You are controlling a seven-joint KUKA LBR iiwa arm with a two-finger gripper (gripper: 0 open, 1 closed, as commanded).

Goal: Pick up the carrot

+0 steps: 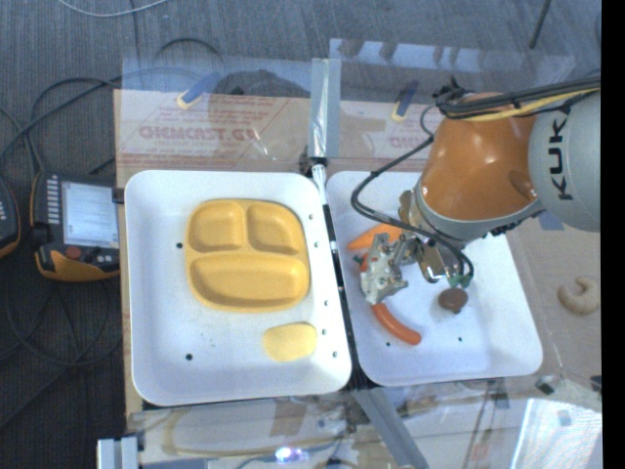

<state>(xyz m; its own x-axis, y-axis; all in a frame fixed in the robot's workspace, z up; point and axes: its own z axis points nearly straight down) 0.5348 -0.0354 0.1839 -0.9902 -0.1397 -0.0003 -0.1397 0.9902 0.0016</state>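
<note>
An orange carrot (368, 239) lies near the left wall of the right bin (508, 350), with its right end hidden under the arm. My gripper (383, 270) hangs just below and to the right of the carrot, low over the bin floor. A longer red-orange piece (396, 324) lies on the floor just below the gripper. Nothing is visibly held.
A small brown lump (452, 300) with a green bit sits to the right of the gripper. The left bin (156, 360) holds a yellow compartment tray (248, 254) and a yellow oval piece (290, 341). A divider rim (337, 281) separates the bins. A beige ring (581, 296) lies outside on the right.
</note>
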